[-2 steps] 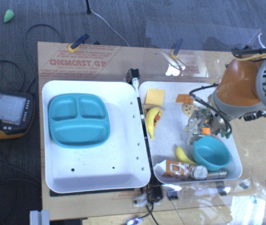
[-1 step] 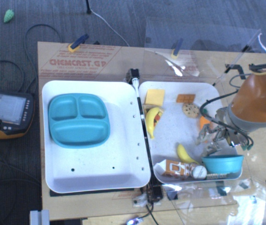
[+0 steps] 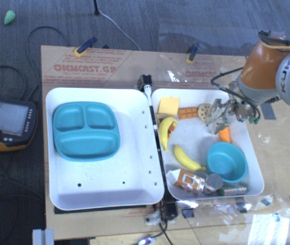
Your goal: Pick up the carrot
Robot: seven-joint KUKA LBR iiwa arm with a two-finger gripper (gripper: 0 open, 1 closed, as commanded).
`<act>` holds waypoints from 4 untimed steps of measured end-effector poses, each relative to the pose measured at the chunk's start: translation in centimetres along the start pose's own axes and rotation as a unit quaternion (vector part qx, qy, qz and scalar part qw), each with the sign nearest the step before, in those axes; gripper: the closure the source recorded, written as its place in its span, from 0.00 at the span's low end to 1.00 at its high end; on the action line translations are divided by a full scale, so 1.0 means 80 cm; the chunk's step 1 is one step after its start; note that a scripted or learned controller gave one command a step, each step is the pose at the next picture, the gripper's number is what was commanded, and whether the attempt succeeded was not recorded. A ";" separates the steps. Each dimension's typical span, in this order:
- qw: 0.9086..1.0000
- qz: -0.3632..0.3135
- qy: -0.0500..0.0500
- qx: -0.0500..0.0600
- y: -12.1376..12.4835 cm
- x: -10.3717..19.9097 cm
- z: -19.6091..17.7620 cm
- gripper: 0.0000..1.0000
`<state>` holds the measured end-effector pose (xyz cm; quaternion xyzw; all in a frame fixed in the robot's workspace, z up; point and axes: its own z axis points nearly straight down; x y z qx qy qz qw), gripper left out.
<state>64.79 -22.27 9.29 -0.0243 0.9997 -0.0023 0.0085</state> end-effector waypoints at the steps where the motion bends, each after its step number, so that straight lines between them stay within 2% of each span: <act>1: 1.000 -0.020 0.002 0.000 0.002 0.064 -0.057 1.00; 2: 1.000 -0.017 0.001 -0.001 0.073 0.036 -0.167 1.00; 3: 0.995 -0.096 0.009 -0.004 0.065 0.148 -0.112 1.00; 4: 0.995 -0.096 0.006 -0.002 0.065 0.145 -0.126 1.00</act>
